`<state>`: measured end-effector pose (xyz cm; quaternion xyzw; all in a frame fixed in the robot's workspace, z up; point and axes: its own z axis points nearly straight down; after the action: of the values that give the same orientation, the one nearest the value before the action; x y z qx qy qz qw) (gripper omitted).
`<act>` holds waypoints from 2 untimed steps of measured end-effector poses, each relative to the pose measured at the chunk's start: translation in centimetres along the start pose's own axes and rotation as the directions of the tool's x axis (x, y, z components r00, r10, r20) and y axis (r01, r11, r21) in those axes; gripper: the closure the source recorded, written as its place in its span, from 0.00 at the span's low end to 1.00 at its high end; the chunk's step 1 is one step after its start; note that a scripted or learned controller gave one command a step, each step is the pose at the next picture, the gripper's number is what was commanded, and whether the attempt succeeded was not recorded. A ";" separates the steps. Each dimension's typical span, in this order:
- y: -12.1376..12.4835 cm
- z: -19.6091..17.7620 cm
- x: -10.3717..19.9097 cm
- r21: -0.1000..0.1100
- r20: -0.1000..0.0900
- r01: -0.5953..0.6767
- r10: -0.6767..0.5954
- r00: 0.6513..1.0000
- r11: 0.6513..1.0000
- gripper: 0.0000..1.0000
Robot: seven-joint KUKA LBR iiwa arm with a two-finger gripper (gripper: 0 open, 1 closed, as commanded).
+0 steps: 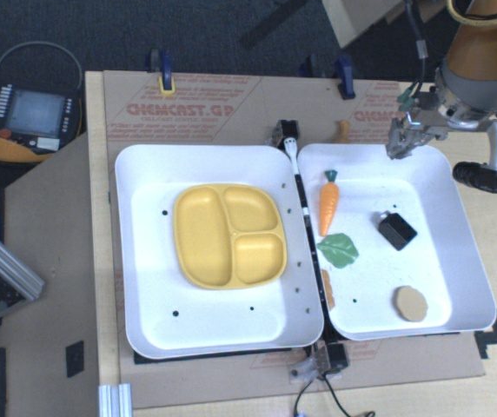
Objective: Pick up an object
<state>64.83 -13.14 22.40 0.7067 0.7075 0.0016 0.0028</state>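
Orange toy carrot (328,207), other bin items unlifted; our gripper (402,142) hovers at far rim, finger state unclear; pick not started

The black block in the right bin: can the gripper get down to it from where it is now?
Probably yes. The gripper hangs over the right bin's far edge, and the black block lies alone on the floor, apart from the carrot and leaf.

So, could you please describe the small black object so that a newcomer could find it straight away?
Look in the right-hand white bin, the one without the yellow divided plate. The black block lies near its middle, right of the carrot and above the round tan disc. It is the only dark, boxy item there.
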 end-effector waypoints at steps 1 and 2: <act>0.2 -4.8 0.0 -0.001 0.000 0.000 0.000 1.000 1.000 1.00; -1.2 -3.3 5.0 0.009 -0.004 0.004 -0.004 1.000 1.000 1.00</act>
<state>63.65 -8.15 25.64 0.7055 0.7087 -0.0003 -0.0017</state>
